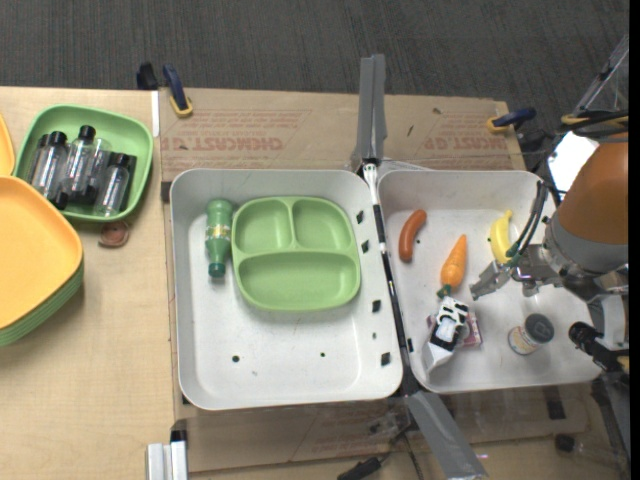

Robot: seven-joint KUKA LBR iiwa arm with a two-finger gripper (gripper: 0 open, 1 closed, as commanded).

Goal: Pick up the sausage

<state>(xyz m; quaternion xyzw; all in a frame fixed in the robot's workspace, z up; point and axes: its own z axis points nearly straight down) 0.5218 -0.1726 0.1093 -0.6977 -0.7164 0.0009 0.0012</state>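
The sausage (411, 235) is a short red-orange link lying nearly upright in the upper left part of the right bin (480, 373), close to the divider. My gripper (498, 274) hangs low over the middle right of the same bin, right of the sausage and apart from it. An orange carrot (455, 259) lies between the gripper and the sausage. A yellow banana (500, 236) sits just above the gripper. Nothing shows in the gripper's hold.
A black-and-white packet (450, 326) and two small round items (528, 335) lie in the right bin's lower part. The left bin (290, 363) holds a green divided plate (295, 253) and a green bottle (217, 236). A green tray of vials (85, 163) and orange plates (30, 258) sit far left.
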